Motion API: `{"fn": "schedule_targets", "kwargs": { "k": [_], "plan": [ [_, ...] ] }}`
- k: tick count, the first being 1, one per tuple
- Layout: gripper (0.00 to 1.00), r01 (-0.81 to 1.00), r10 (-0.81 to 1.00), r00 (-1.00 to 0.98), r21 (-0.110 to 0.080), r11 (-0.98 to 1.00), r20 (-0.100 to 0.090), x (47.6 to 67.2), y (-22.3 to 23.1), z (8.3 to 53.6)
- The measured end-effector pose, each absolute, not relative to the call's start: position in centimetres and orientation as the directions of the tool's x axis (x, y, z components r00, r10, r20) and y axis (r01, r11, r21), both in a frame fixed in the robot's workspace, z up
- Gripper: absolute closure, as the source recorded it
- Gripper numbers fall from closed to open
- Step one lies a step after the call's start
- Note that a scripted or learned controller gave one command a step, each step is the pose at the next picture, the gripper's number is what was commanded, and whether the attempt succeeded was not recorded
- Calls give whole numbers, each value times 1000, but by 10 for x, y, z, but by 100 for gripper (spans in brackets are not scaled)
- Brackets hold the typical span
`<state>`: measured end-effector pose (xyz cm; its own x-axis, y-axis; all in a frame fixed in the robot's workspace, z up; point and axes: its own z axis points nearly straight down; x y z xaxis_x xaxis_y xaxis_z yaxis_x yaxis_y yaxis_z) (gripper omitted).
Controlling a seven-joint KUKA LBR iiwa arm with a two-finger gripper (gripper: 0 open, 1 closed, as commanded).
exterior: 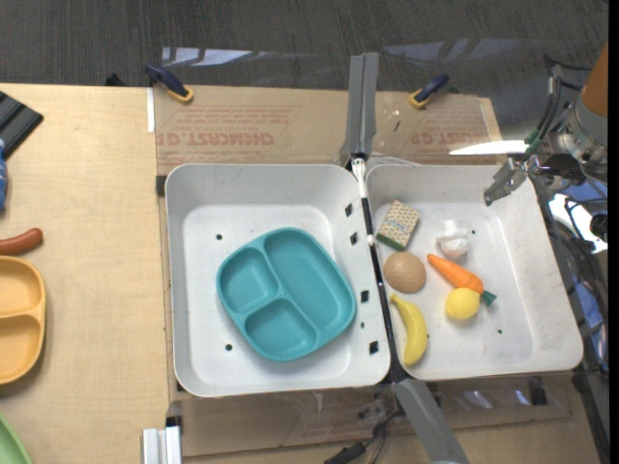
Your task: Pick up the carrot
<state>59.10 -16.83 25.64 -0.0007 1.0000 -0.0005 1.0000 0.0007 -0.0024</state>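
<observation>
Carrot, a small orange tapered toy vegetable with a green stub at its lower-right end, lies flat on the floor of the right-hand shallow white plastic bin, slanting from upper left down to lower right. Its green end sits just beside a round yellow lemon, which lies below it. Just above the carrot's pointed tip rests a small crumpled white object. To the left of the carrot sits a tan egg-shaped piece, and above that a small square green-and-cream speckled block, tilted. A yellow banana curves along the bin's lower-left side, below the egg-shaped piece.

The left-hand shallow white bin holds a teal plastic divided plate with three compartments, lying at an angle on the bin floor.

The grey two-finger gripper hangs over the upper-right corner of the right bin, well apart from the carrot, with nothing between its fingers. Whether the pincer stands wide or narrow cannot be told from this angle.

Brown cardboard lies behind both bins, pinned by two blue-and-yellow clamps. On the pale wooden bench at the far left rest an orange divided plate and a reddish sausage-shaped toy.
</observation>
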Motion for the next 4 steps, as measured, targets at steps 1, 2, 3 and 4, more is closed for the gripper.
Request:
{"fn": "schedule_targets", "kwargs": {
  "k": [1,2,3,4],
  "plan": [
    [0,931,931,-364,-2,364,1,556,-160,166],
    [0,917,917,-399,0,399,0,539,-151,91],
    [100,919,919,-395,1,395,-1,540,-153,101],
    [100,928,928,-374,1,374,-1,568,-74,231]
  ]
}}
